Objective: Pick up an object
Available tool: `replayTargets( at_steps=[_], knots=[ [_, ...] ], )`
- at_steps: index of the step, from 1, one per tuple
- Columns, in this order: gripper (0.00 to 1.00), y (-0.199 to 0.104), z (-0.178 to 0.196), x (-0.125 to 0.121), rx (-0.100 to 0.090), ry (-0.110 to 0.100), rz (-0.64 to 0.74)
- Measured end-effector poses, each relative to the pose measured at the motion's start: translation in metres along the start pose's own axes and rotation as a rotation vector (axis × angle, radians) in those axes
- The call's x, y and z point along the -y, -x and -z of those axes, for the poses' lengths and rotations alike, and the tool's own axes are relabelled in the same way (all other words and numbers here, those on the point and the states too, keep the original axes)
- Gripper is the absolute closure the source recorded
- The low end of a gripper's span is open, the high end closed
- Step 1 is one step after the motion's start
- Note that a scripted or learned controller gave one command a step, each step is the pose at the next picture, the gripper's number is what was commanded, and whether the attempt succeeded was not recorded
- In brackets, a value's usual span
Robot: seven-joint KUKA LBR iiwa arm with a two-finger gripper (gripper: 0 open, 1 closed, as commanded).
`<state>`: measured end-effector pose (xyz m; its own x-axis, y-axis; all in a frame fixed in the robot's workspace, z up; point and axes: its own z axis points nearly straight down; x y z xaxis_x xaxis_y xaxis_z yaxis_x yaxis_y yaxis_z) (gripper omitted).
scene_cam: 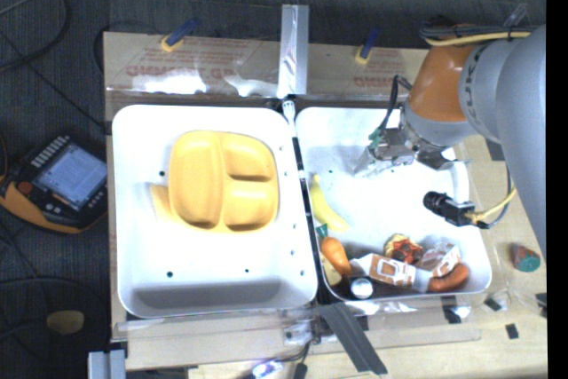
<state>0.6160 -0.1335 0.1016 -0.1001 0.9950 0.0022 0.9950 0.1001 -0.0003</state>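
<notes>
In the right bin (390,124), my gripper (380,153) hangs low over the bare upper middle of the floor, at the end of the grey arm with its orange band (439,89). No object lies right under it. A yellow banana (321,205) rests against the bin's left wall, below and to the left of the gripper. Along the near edge lie an orange carrot (335,255), a small brown-and-white carton (390,269), a round black-and-white piece (360,287), a red sausage (449,278) and a multicoloured toy (404,246).
The left bin (142,280) holds a yellow divided plate (222,180). A raised rim (300,191) separates the two bins. A black cable fitting (444,207) hangs off the arm over the right bin. An orange-cased handset (62,184) lies on the floor at left.
</notes>
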Motion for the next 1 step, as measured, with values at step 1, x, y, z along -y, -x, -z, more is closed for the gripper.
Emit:
replayTargets(
  at_steps=[1],
  knots=[
    [1.00,-0.0456,0.0955,-0.0356,0.004,0.000,-0.023]
  ],
)
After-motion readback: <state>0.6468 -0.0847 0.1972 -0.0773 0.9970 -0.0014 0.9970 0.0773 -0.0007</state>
